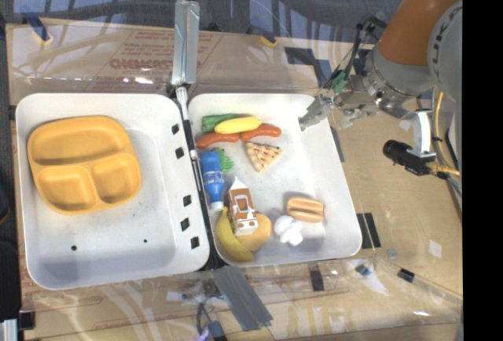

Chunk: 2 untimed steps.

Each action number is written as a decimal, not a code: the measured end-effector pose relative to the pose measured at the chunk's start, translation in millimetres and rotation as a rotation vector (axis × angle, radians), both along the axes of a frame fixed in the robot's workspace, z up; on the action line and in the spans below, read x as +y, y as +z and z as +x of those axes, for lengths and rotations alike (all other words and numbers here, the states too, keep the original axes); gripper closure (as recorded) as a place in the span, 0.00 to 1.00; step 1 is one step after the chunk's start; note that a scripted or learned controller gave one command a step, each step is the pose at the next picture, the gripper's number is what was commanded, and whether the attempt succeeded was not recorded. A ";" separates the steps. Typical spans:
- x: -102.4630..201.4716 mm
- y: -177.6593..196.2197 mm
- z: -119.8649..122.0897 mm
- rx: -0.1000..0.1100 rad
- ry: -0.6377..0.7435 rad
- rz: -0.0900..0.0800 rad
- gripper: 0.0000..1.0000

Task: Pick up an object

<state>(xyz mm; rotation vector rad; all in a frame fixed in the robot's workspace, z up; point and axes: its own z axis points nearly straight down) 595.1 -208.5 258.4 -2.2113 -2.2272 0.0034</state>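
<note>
The right bin [334,182] holds toy food: a yellow banana-like piece [236,126] on a green one, two red sausages [263,132], a pizza slice [262,155], a blue bottle [211,174], a small carton [240,207], a banana [229,237], a hot dog [305,209] and a white piece [289,230]. My gripper [313,116] hangs over the bin's upper right corner, above and right of the pizza slice. Nothing shows between its fingers.
The left bin [157,245] holds a yellow divided tray [82,162]. A metal bar [185,41] stands behind the divider between the bins. The grey arm with its orange band [416,9] reaches in from the upper right.
</note>
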 end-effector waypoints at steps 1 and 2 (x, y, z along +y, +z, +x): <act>5.8 -165.4 -22.5 -0.003 0.032 0.000 0.00; 16.3 -166.2 40.5 -0.002 -0.052 0.000 0.00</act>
